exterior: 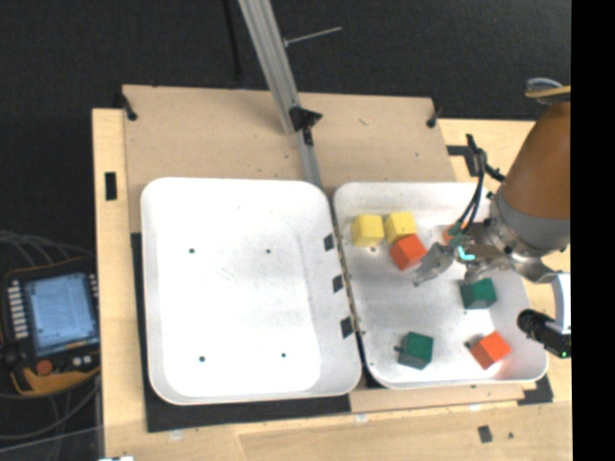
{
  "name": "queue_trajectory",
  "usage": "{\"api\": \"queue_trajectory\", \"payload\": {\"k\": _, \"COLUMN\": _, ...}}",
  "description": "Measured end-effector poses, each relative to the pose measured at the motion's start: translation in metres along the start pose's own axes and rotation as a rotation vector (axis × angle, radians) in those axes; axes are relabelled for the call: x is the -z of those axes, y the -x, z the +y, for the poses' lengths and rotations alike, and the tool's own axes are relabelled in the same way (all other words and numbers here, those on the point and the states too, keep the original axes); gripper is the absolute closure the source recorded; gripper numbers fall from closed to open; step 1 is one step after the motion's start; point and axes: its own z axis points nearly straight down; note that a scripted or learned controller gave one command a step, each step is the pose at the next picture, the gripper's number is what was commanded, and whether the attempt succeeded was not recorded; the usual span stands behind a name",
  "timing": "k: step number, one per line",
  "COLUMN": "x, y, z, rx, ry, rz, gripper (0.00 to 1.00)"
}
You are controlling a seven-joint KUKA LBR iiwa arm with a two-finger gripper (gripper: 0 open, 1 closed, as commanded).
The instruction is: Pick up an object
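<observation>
Gripper (444,260) hovers low in the right bin (384,363), fingers' spread impossible to judge. Orange block (407,251) sits just left of it, two yellow blocks (383,228) beyond, green block (478,293) right.

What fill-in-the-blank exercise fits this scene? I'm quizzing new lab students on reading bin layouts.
1. All the blocks lie in the ____ bin in the camera view.
2. There are ____ yellow blocks, side by side.
3. The orange block next to the yellow pair sits just ____ the gripper in the view.
4. The green block near the front edge has another ____ block to its right.

Missing words: right; two; left of; orange
</observation>
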Motion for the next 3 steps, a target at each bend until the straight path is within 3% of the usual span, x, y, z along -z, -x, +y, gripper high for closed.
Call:
{"api": "queue_trajectory", "payload": {"k": 1, "x": 0.002, "y": 0.001, "z": 0.001, "rx": -0.003, "ry": 0.004, "rz": -0.001, "gripper": 0.00}}
{"api": "queue_trajectory", "payload": {"k": 3, "x": -0.103, "y": 0.003, "z": 0.004, "rx": -0.004, "ry": -0.002, "rz": -0.001, "gripper": 0.00}}
